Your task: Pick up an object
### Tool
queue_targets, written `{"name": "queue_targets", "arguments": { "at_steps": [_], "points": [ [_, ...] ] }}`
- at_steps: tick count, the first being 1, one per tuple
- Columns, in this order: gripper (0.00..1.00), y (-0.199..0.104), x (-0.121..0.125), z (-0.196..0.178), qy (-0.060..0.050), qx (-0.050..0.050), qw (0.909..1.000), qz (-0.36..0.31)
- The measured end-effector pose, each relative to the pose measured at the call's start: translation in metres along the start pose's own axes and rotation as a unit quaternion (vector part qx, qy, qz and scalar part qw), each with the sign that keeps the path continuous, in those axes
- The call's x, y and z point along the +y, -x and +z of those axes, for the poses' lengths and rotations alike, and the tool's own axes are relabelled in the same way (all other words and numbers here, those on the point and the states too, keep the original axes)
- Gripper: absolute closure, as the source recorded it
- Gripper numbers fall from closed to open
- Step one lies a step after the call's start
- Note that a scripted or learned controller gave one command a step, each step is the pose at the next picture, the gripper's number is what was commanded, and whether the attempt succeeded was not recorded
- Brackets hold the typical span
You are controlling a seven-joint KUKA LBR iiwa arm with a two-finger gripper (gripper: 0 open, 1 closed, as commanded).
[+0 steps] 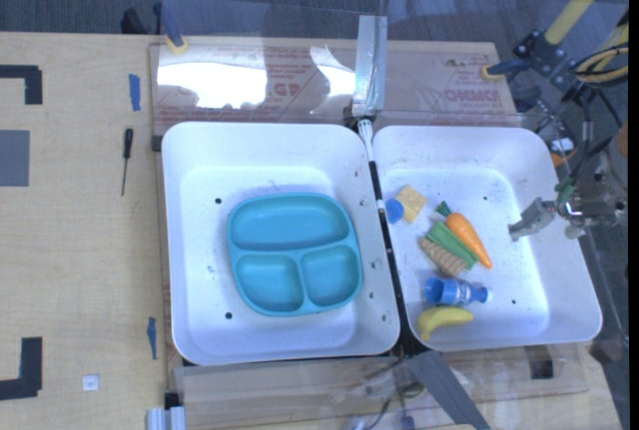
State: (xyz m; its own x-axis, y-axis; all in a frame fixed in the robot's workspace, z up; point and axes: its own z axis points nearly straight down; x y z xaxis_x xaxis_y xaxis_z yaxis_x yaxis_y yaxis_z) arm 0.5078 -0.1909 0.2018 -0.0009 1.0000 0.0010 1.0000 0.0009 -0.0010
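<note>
Yellow banana, curved, beside blue bottle

Divided tray in left bin; toy foods in right bin

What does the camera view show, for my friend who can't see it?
A robot hand hovers at the right side of the right bin, near a toy carrot, banana, bottle and other small toys. A blue tray lies in the left bin.

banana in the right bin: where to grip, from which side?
Likely best: grip the banana across its middle, coming straight down. It lies flat near the right bin's front wall, and the blue bottle crowds its far side, so close across its width, along the narrow curve.
</note>
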Motion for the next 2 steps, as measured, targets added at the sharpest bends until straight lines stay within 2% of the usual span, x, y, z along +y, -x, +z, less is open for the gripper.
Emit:
{"name": "queue_targets", "arguments": {
  "at_steps": [1,2],
  "points": [
    [0.00,-0.031,0.049,0.091,0.004,0.000,1.0000,0.001],
    [0.00,-0.065,0.043,0.110,0.006,-0.002,0.9908,-0.135]
  ]
}}
